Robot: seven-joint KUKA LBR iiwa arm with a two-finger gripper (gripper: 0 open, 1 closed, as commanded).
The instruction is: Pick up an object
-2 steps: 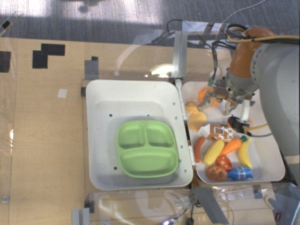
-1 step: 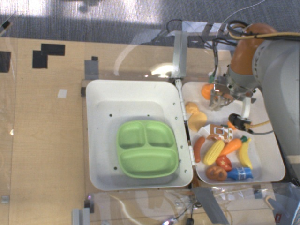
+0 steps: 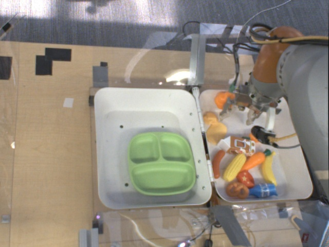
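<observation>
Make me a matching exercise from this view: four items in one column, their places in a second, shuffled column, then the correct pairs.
Items
1. green divided plastic plate
2. yellow toy banana
3. blue toy can
4. orange toy fruit

Places
A. far end of the right bin, beside the hand
B. near edge of the right bin, next to a red toy tomato
C. left bin
D. right side of the right bin, beside an orange toy carrot

Pairs: 1-C, 2-D, 3-B, 4-A

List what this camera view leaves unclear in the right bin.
- Gripper: finger state, blurred beneath the grey arm.
- Orange object: its identity, partly hidden behind the gripper.
- Right bin: far right wall, covered by the arm.
- Small patterned item: too small to identify.
</observation>
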